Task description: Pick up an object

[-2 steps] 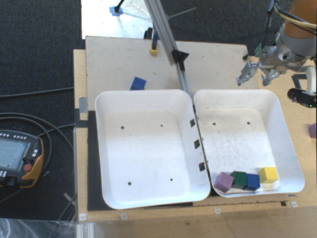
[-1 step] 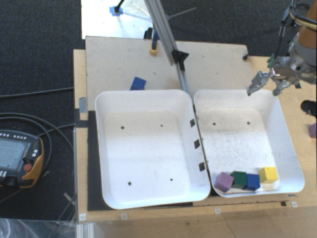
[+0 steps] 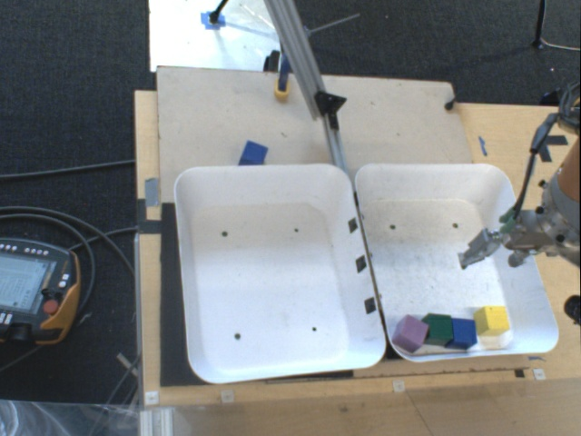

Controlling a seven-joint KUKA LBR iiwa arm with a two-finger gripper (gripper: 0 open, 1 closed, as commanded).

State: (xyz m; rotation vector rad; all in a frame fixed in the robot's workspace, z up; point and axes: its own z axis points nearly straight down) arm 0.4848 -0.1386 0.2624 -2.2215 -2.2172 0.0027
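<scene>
Four little blocks sit closest to us, in a row along the near edge of the right bin (image 3: pixel 436 189). We see a purple block (image 3: pixel 410 332) at the left end, then a green block (image 3: pixel 438 326), then a blue block (image 3: pixel 462 333), and a yellow block (image 3: pixel 492 320) at the right end. The yellow one sits on something pale, but we cannot tell what it is. The purple, green and blue ones touch each other.

Just left of them we see the left bin (image 3: pixel 272 184). It is white too, and the two bins touch along the middle.

A bit farther back, the gripper (image 3: pixel 477 250) hangs over the right side of the right bin. It is above the blocks and apart from them. Nothing is between its fingers. We cannot tell if it is open or closed. The grey arm (image 3: pixel 545 230) comes in from the right.

Farther back still, on the bench (image 3: pixel 218 107) behind the left bin, we see a small blue piece (image 3: pixel 253 153). A grey metal pole (image 3: pixel 295 39) slants across the far side.

Off to the left, on the dark floor, lies a control pad (image 3: pixel 32 289) with a screen and cables.
</scene>
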